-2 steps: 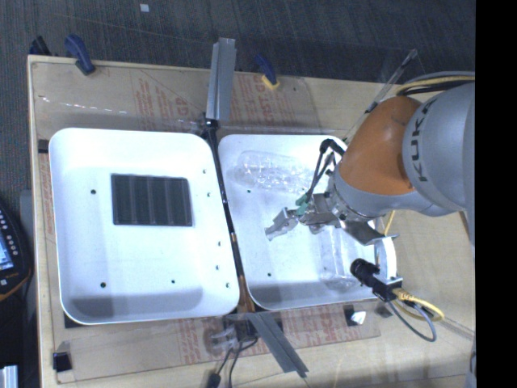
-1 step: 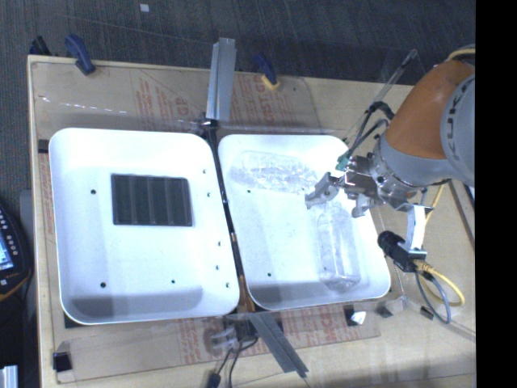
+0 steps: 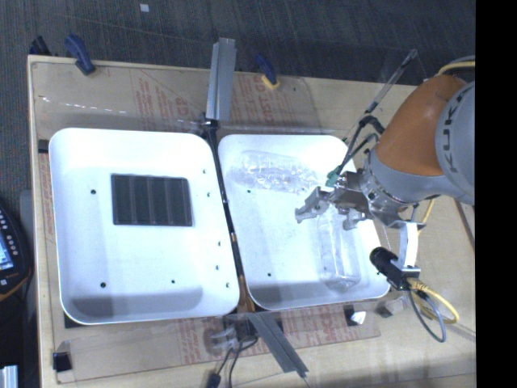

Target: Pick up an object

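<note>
My gripper hangs over the right side of the right bin, and it is open. One grey finger points left and the other sits near the bin's right wall. Just below the fingers a clear plastic bottle lies lengthwise along the right wall; nothing shows between the fingers. A second clear, crumpled plastic item lies at the back of the same bin, up and left of the gripper. A dark ribbed rectangular block lies flat in the left bin.
The grey arm with its orange band enters from the right, above the right bin's edge. Cables and a yellow-tipped connector hang by the front right corner. A metal divider bar and blue clamps sit at the back.
</note>
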Action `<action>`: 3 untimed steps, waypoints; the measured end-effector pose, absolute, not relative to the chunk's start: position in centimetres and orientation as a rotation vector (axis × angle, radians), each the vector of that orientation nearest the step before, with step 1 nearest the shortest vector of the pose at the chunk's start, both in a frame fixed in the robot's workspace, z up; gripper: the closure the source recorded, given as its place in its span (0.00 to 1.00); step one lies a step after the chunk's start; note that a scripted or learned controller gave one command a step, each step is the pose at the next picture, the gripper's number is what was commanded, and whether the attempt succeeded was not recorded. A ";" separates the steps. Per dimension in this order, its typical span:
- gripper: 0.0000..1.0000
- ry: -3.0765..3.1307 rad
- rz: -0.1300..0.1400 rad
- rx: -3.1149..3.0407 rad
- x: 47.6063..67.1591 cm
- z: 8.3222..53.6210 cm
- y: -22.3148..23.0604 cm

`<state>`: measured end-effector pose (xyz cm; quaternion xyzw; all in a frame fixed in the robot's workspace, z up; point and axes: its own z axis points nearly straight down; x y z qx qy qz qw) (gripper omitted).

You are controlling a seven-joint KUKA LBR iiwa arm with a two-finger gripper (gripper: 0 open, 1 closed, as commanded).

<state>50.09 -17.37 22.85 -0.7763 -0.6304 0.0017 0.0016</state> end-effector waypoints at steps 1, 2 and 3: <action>0.00 -1.778 0.002 -2.592 47.7 25.9 -20.4; 0.00 -1.975 0.000 -2.446 47.8 27.7 -20.2; 0.00 -2.141 0.003 -2.298 53.4 24.8 -19.9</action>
